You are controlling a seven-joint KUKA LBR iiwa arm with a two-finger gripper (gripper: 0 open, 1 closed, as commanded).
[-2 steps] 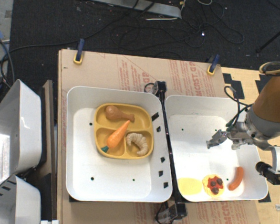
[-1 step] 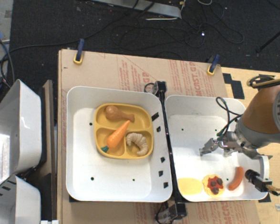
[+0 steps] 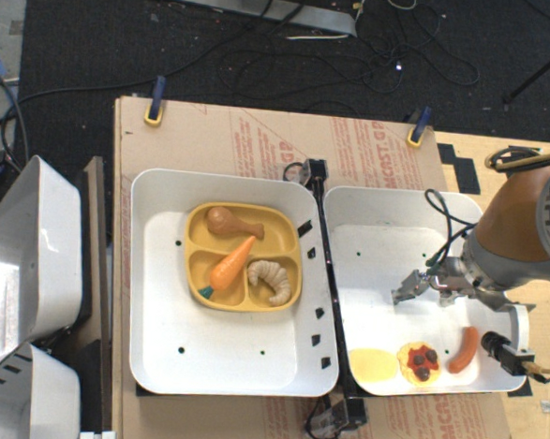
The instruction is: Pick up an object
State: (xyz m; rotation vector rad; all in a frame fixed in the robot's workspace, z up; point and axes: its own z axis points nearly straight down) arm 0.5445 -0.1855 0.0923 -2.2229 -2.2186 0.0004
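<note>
Approach step, by my reading; nothing was gripped. The gripper (image 3: 409, 291) hung over the right bin (image 3: 387, 222), its spread I could not tell. A sausage (image 3: 463, 350) lay nearest, just below and right of it; next move calls for descent there. The arm reached in, wrist angled leftward.

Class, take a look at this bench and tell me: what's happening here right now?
A grey and orange robot arm reaches into the right bin, its gripper low over the bin's bare floor with nothing held. Near that bin's front edge lie a sausage, a small tart with berries and a pale yellow disc. In the left bin sits a yellow divided plate holding a drumstick, a carrot and a shrimp.
</note>
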